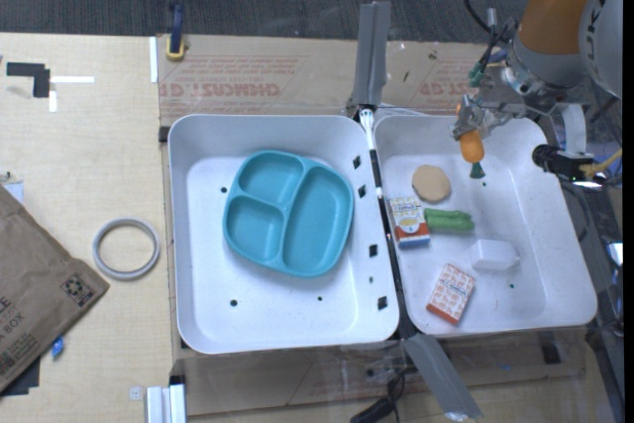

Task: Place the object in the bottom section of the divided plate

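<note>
From my seat, starting at the left of the surface (89, 144), I see a brown cardboard box (35, 297) at about 8 o'clock and a roll of tape (126, 247) just right of it, neither of which matters to the job. Next comes the left bin (193, 213), with the blue divided plate (288, 212) lying near its middle, turned at a slant. All three sections of the plate look bare. Which one counts as the bottom section I judge to be the large one along the plate's lower right, though the slant makes that uncertain.

Crossing into the right bin (555, 282), I find a round tan biscuit (431, 183), a small carton (408, 219), a green piece (449, 221), an orange packet (452, 293) and a pale white item (494, 256).

At about 2 o'clock the hand (474, 136) hangs over the top of the right bin, pinching what looks like a small orange carrot (473, 150). The carrot dangles below the fingers with its long axis near vertical, a dark green tip at the bottom, and appears clear of the bin floor.

The plate lies toward 8 o'clock from the hand, across the wall between the bins. I judge that the coming carry must clear this wall and end over the lower right section.
</note>
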